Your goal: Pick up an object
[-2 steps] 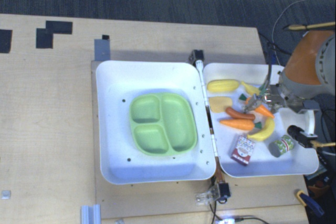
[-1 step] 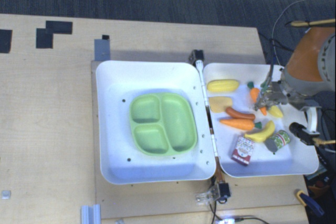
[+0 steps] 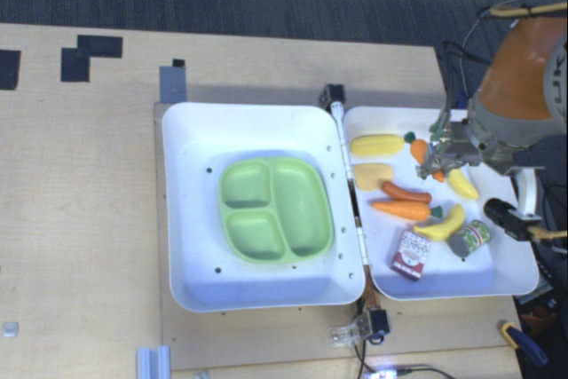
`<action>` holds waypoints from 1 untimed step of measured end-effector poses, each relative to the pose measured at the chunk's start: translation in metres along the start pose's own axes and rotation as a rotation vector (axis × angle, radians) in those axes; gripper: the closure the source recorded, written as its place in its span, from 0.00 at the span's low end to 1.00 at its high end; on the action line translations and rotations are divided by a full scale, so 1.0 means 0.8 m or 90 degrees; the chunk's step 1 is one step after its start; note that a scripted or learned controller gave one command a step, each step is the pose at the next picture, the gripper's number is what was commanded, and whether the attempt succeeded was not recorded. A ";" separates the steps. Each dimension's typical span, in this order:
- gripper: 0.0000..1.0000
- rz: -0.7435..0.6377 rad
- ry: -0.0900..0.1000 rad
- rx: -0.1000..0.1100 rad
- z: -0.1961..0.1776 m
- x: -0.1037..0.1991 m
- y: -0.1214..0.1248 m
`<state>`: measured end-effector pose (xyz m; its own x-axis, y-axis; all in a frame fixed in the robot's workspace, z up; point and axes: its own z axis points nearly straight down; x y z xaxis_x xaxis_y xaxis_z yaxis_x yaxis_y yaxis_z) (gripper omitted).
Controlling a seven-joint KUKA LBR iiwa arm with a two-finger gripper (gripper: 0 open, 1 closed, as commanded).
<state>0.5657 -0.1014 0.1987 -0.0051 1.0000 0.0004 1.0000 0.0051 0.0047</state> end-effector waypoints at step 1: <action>1.00 0.000 0.001 0.002 -0.003 0.115 0.046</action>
<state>0.6017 -0.0090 0.2017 -0.0053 1.0000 0.0015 1.0000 0.0053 0.0020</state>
